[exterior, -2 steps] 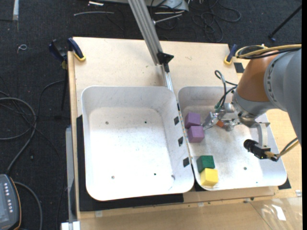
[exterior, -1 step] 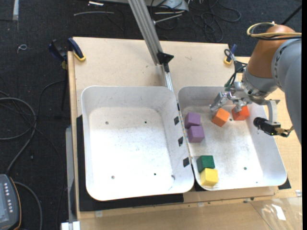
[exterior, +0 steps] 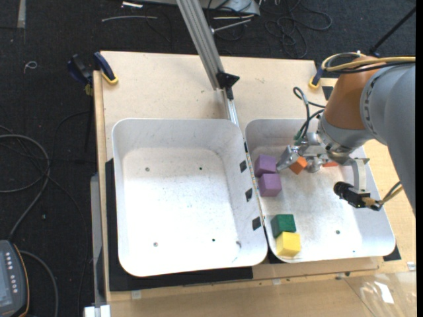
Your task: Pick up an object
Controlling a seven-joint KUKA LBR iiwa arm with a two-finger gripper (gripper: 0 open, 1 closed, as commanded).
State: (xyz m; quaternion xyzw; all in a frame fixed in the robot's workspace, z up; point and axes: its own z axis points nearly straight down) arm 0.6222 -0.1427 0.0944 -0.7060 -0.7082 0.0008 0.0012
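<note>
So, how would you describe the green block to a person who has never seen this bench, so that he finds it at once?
Look at the right bin, the one the arm reaches into. Near its front left corner two blocks sit touching, apart from the purple blocks further back. The green block is the darker one, just behind the yellow block.

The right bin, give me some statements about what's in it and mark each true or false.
1. Two purple blocks lie in the right bin. True.
2. The green block touches the yellow block. True.
3. The yellow block lies in the left bin. False: it lies in the right bin, near its front edge.
4. The arm's orange band is by the green block. False: an orange piece sits at the gripper, beside the purple blocks.
</note>
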